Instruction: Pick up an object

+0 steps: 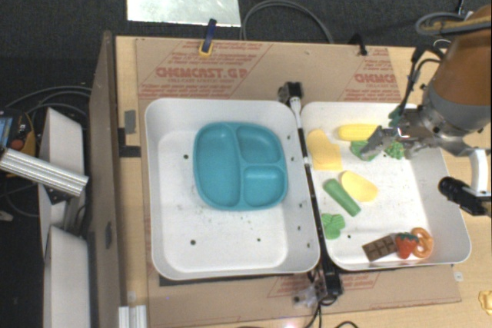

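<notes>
Near the front of the right bin lie a chocolate piece and pretzel. Farther back, the gripper hovers beside a green toy; I cannot tell its opening. It may slip off, being crowded.

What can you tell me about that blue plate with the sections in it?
The turquoise plastic divided plate is a rounded square with three compartments: one long one on its left, two smaller ones on its right. It looks smooth and slightly glossy, lies flat, right way up, near the middle of the left white bin, and nothing sits in it or touches it.
</notes>
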Tool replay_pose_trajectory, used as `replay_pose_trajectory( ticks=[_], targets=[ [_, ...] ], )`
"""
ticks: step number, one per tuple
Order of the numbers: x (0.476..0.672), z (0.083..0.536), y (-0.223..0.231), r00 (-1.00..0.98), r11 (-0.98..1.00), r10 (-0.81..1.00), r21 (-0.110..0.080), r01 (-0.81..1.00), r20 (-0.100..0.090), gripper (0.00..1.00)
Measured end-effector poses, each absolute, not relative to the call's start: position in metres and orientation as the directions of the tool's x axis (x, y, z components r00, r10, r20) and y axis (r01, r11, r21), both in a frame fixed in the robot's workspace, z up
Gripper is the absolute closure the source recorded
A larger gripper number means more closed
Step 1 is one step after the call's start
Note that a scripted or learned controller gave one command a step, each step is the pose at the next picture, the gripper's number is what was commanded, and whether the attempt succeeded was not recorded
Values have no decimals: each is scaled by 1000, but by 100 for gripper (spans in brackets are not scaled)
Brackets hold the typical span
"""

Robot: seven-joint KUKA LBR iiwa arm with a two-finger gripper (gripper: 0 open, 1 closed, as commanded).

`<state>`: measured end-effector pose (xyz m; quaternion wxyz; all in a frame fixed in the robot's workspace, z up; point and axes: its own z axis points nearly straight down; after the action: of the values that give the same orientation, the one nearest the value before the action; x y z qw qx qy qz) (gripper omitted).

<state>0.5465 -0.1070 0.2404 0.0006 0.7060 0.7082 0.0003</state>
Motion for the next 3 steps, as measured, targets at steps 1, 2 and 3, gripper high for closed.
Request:
replay_pose_trajectory(
  ticks=[1, 2, 3],
  targets=[
    [535, 117, -88, -2, 2, 1000, -9, 1000, 3, 0],
    [537, 134, -90, -1, 1, 1000, 2, 1000, 0, 100],
    [537, 133, -90, -1, 1, 1000, 2, 1000, 0, 0]
  ],
)
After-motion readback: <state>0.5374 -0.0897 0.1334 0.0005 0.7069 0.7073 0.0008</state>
